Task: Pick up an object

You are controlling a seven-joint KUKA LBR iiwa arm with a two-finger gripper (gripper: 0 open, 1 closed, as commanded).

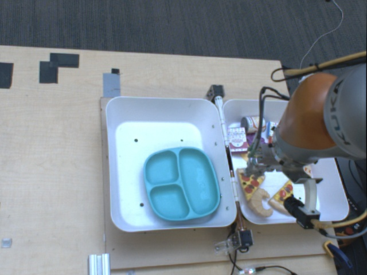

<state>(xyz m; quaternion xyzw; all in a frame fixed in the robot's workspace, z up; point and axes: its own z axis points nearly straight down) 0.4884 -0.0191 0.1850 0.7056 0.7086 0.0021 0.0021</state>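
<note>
Where toys crowd, gripper (250,166) perhaps low.

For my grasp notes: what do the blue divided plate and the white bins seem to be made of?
The blue divided plate looks like moulded plastic or silicone: one even colour, rounded ridges, soft matte sheen. The white bins look like smooth, slightly glossy hard plastic with rounded corners, though painted metal cannot be excluded.

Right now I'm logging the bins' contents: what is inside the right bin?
The right bin holds two pizza-slice toys, a tan curved piece, a purple-and-white carton and a small can. The arm hangs over its middle, covering whatever lies beneath.
</note>
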